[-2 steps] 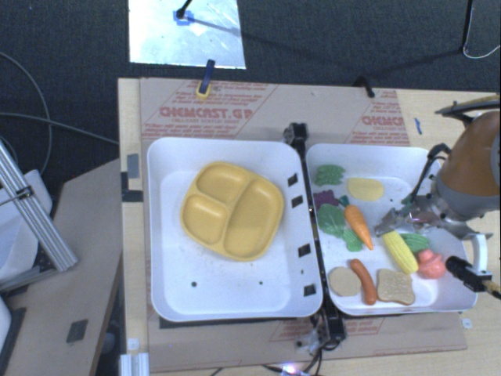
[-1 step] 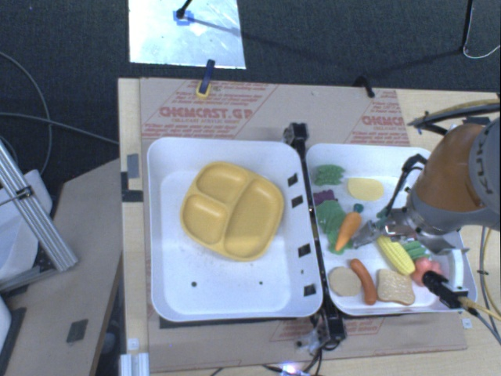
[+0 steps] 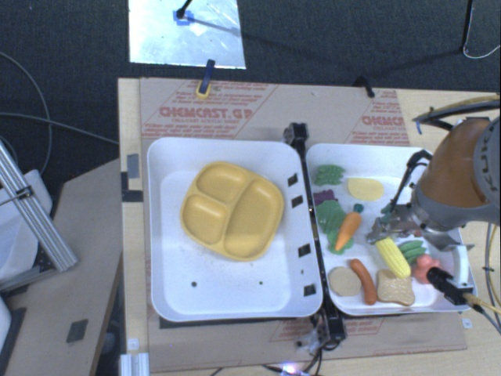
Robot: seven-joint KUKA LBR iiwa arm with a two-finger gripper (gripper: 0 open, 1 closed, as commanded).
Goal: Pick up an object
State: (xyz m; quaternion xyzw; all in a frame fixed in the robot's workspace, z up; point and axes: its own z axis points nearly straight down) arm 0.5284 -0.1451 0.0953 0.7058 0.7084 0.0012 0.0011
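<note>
The right bin [image 3: 391, 153] holds several toy foods: a leafy green piece [image 3: 329, 174], a pale yellow slice [image 3: 365, 188], a carrot [image 3: 347, 230], a corn cob [image 3: 394, 258], a sausage [image 3: 362, 280], a slice of bread [image 3: 395, 289] and a round tan piece [image 3: 342, 280]. My gripper [image 3: 387, 227] hangs low over the middle of this bin, just above the upper end of the corn cob and to the right of the carrot. Nothing shows in its grasp. The grey and orange arm [image 3: 462, 171] covers the bin's right side.
The left bin [image 3: 168, 288] bears a yellow divided plate [image 3: 232, 209]. A green pod [image 3: 412, 249] and a pink-red piece [image 3: 425, 266] lie under the wrist at the right. A black clamp [image 3: 296, 134] sits between the bins at the back.
</note>
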